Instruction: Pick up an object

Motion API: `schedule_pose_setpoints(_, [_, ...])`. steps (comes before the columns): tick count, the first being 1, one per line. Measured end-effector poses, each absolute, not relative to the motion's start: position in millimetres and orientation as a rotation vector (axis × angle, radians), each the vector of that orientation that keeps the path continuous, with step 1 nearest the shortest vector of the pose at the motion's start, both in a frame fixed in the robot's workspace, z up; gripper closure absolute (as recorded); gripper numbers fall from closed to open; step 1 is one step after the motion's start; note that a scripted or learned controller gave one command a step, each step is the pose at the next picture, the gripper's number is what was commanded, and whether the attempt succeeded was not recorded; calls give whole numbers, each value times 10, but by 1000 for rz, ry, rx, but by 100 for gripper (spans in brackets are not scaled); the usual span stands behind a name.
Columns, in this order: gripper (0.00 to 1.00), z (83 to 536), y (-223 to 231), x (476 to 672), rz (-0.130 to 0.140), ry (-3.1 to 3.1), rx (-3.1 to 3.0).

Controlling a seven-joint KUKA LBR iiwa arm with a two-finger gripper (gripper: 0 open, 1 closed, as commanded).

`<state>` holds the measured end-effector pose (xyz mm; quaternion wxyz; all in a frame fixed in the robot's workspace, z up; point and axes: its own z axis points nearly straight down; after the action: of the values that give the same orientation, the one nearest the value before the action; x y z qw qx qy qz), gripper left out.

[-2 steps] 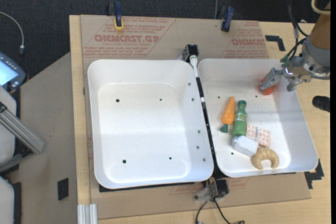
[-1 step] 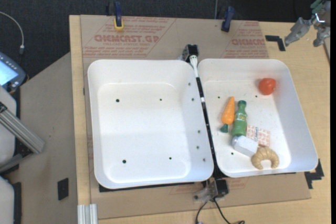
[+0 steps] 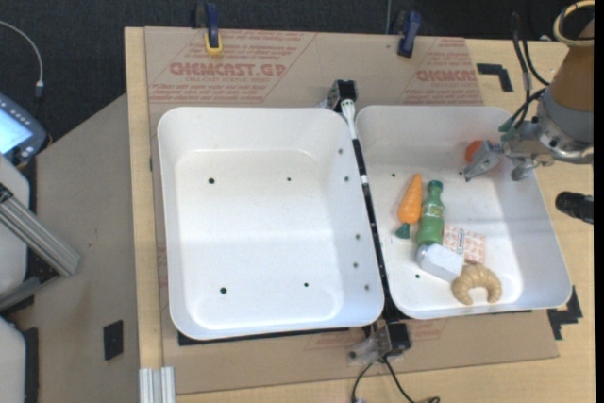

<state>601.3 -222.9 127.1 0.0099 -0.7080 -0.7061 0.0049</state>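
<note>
Dark carpet surrounds the bench (image 3: 283,61), which is covered with brown printed cardboard and carries two shallow white bins side by side. At the right edge of the right bin (image 3: 538,231) hangs the claw (image 3: 500,160), under the grey wrist of the arm (image 3: 571,99). Its two fingers point down and to the left, with some gap between them, but the view does not allow to tell if this gap is wide or narrow, and nothing clear is seen between them.

Just beside the claw, on its left, lies a small red-orange object (image 3: 474,149), touching or almost touching one finger; which of the two cannot be told. Further down the bin, well apart from the claw, sit the other things close together: an orange carrot (image 3: 411,198), a green bottle (image 3: 431,214) just beside it, a small printed packet (image 3: 465,244), a pale flat piece (image 3: 437,261) and a croissant (image 3: 478,283) near the front rim. The left bin (image 3: 179,231) has only its white floor with small dark holes.

The likely risk is that the claw closes beside the red-orange object and not around it, so it only pushes it away. The bin wall is also near, and a finger could strike it when going down.
</note>
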Motion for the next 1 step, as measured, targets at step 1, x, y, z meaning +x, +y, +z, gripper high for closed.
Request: schedule_pose_setpoints(1, [0, 2694, -2244, 6402, -9, -2236, -2229])
